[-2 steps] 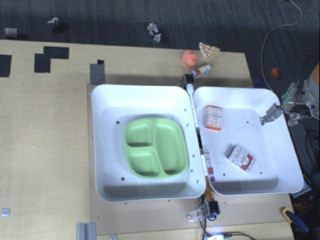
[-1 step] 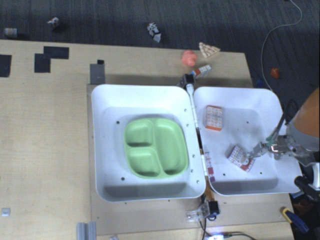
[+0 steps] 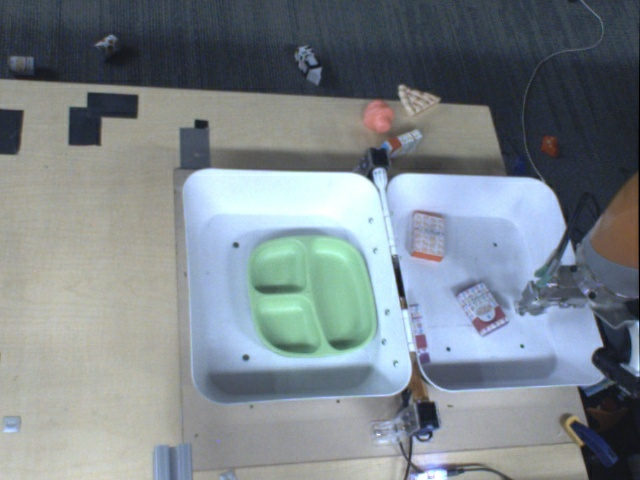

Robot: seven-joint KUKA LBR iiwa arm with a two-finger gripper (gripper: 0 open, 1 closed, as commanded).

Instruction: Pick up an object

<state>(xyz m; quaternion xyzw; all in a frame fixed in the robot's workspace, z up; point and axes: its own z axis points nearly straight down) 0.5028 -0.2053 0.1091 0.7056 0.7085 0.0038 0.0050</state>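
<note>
Two small red-and-white packets lie in the right bin (image 3: 540, 208). One packet (image 3: 428, 236) rests near the bin's back left. The other packet (image 3: 481, 307) lies tilted near the middle. My gripper (image 3: 532, 300) hangs low at the bin's right side, just right of the tilted packet and apart from it. I see nothing between its fingers. The arm's orange band (image 3: 620, 223) shows at the right edge.
The left bin (image 3: 215, 268) holds a green divided tray (image 3: 312, 293). Behind the bins on the bench lie a pink ball (image 3: 378, 116), a pizza-slice toy (image 3: 417, 100) and a small tube (image 3: 402, 144). Cables run along the front.
</note>
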